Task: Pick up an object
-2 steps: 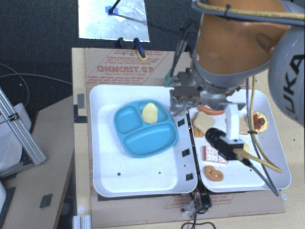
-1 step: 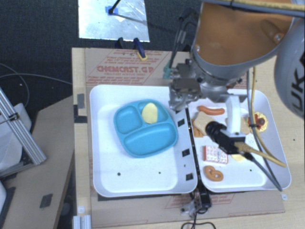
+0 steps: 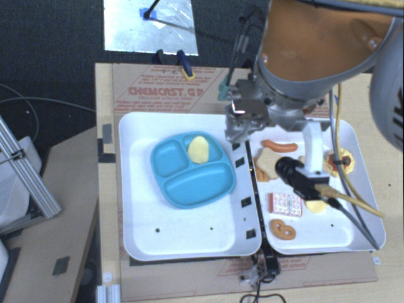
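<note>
Nearest the camera, a pretzel (image 3: 283, 231) and a red-and-white packet (image 3: 286, 204) are lying in the right bin (image 3: 328, 231). In the left bin (image 3: 145, 232) a blue divided plate (image 3: 196, 191) is carrying a yellow piece (image 3: 199, 149) in its upper right compartment. Farther back an orange sausage (image 3: 279, 147) is lying free in the right bin, and the end effector (image 3: 238, 131) is hanging over the wall between the bins; how wide it is standing cannot be told. The sausage is looking like the easiest pick: the arm should be shifting over it, closing across its narrow width, and descending straight.
</note>
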Robot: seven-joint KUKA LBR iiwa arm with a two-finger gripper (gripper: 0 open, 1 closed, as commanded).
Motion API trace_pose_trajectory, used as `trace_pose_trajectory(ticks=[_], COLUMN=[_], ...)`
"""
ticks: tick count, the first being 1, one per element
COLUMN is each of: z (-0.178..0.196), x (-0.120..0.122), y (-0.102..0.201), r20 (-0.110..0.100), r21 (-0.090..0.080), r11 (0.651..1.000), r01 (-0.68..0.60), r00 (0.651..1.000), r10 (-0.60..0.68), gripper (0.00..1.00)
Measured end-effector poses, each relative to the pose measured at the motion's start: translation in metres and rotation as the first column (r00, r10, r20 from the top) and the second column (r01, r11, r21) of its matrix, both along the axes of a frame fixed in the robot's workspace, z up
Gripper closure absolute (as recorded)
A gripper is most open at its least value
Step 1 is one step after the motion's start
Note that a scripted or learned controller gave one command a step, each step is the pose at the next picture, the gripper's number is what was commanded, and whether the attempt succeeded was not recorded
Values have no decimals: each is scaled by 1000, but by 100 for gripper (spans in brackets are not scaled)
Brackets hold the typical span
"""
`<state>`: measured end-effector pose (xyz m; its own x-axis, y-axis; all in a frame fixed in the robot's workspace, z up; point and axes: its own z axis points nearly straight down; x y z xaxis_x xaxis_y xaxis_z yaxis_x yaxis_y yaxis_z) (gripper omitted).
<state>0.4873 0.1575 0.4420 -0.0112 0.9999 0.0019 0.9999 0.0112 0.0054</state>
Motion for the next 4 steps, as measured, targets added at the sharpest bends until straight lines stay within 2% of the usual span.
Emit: trace_pose_trajectory(ticks=[2,3,4], z=[22,-111,-80], x=[1,-3,0], y=[0,45,-27], r20=[5,-17,0], r21=[1,-6,-2], r11=[1000,1000,1000], r01=[-12,4,16], r00=[1000,1000,1000], r10=[12,-4,-16], gripper=[100,100,100])
